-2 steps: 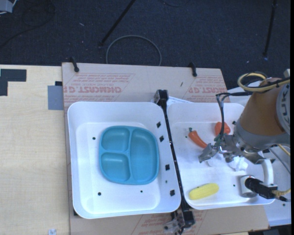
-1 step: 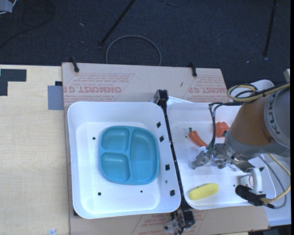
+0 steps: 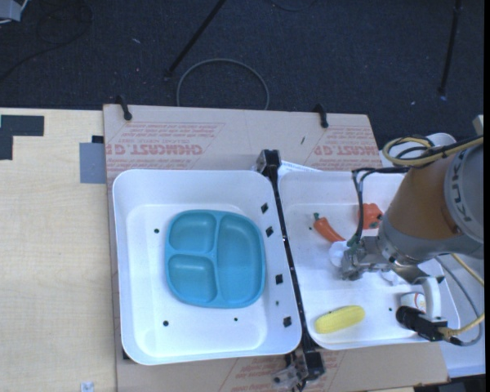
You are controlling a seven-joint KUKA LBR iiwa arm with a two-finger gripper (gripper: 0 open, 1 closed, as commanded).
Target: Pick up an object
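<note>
- Nothing is judged to have been picked up yet: no object is seen between the fingers of the pincer (image 3: 353,269), and every loose thing that shows is lying on a bin floor.
- Two shallow white plastic bins are carried side by side on the bench (image 3: 41,284); the right-hand bin (image 3: 367,339) is taken as the landmark below.
- Inside the right-hand bin, near its middle, the pincer is lowered close to the floor, at the end of the grey arm with its orange band (image 3: 425,207).
- Whether the pincer is spread or closed cannot be told; its tip is small and dark against the white floor, and nothing can be made out in its hold.
- A small pale rounded object (image 3: 338,255) is seen just beside the pincer tip, toward the bin's left wall; what it is cannot be told, and contact cannot be confirmed.
- A yellow oblong object, banana-like and smooth (image 3: 340,319), lies flat near the bin's front wall, apart from the pincer.
- An orange carrot-shaped toy with a green end (image 3: 327,228) lies tilted toward the bin's back-left part; a smaller orange block (image 3: 370,214) lies further right, near the arm.
- Left of the right-hand bin, the other white bin (image 3: 139,333) holds a blue plastic plate with three compartments (image 3: 215,257), lying flat and well apart from the pincer.
- Grasp, closure and lift are all judged to remain; the pale object looks the likeliest target.
</note>
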